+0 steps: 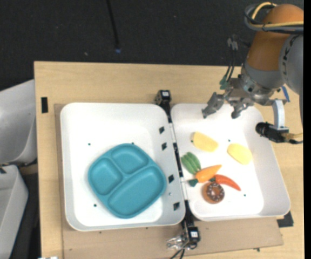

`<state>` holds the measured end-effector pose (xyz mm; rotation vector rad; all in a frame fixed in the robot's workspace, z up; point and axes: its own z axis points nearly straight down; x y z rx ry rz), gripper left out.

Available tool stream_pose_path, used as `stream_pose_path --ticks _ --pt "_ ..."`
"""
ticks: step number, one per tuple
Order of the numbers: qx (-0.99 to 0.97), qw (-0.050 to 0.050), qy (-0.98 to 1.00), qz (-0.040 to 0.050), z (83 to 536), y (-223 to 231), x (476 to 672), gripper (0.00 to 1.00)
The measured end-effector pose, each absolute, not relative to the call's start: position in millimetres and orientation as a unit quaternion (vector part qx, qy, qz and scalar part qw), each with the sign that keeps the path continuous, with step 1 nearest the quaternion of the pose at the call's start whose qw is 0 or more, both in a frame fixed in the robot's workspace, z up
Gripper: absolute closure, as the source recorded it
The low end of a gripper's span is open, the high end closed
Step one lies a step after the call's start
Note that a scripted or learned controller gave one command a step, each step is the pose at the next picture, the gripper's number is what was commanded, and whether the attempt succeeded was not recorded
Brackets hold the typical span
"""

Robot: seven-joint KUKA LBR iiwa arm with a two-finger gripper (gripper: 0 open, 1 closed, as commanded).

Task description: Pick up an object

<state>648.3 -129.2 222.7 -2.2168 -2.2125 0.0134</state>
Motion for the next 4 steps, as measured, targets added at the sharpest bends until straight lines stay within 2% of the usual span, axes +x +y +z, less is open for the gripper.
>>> stream_pose_path --ticks 1,4 --pt "-0.707 -0.001 -0.707 -0.0006 232 -129 651.0 0.00" --pt "-0.709 0.000 -0.706 0.0014 99 -136 639.0 0.00"
